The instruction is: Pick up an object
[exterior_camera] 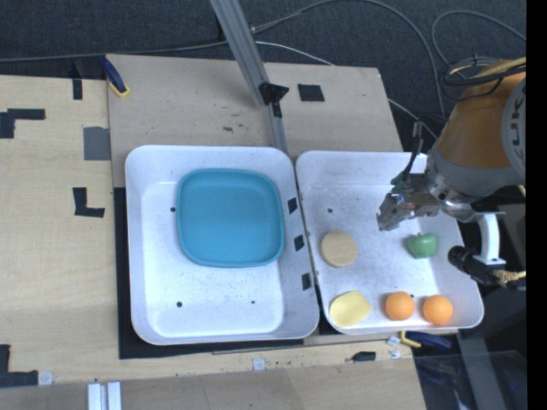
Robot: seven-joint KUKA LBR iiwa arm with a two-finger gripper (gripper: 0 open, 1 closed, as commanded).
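Green object (421, 246): in right bin (342, 171), just right of and below gripper; likely nearest target, but task names none.
Gripper (391, 219): low over right bin, nothing visible betw. fingers; jaws open or closed, can't tell.
Other items, right bin: tan disc (339, 249) mid-bin; yellow piece (349, 308) and two orange balls (398, 306) along near edge.
Left bin (154, 310): blue plate (229, 216) inside.
Progress: early; nothing lifted yet, grasp and lift both left to do.
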